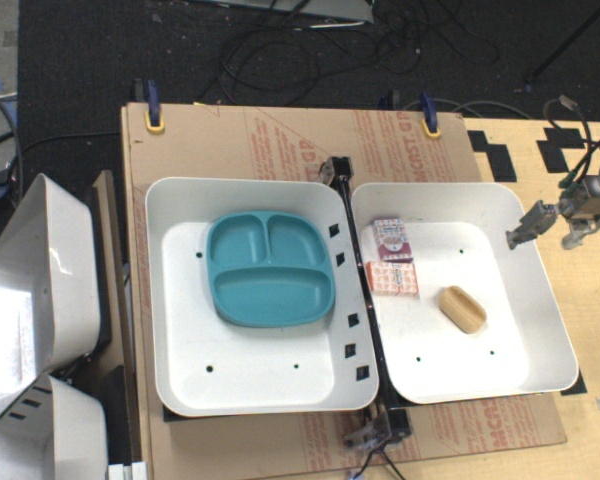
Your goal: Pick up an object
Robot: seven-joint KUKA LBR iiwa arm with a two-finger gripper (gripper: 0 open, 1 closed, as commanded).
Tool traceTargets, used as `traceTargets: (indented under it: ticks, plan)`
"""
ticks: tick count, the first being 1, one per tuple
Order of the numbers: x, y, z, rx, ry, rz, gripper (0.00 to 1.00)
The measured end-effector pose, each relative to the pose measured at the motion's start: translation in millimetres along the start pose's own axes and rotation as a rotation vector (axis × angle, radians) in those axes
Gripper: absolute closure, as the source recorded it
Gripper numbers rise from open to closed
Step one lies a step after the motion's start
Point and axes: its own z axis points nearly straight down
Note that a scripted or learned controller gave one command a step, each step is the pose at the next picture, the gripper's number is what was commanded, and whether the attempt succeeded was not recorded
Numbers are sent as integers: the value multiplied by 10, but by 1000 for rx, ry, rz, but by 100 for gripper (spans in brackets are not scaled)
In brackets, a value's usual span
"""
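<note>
Bench board: brown, carrying two shallow white bins side by side.
Left bin: holds one item, well apart from the arm.
Right bin: holds two items.
Teal divided plate: three compartments, lying flat in the upper middle of the left bin.
Small box: pink and white, flat in the right bin just beside the divider.
Tan block: near the right bin's centre, apart from the box, untouched.
Gripper: at the right bin's right rim, fingers spread, nothing between them.
</note>
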Motion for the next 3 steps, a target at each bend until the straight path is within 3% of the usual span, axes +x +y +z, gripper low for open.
traceTargets:
  ticks: [1, 3]
  plan:
    - [4, 17, -41, -8, -2, -2, 0]
    - [40, 51, 1013, -2, 0, 1, 0]
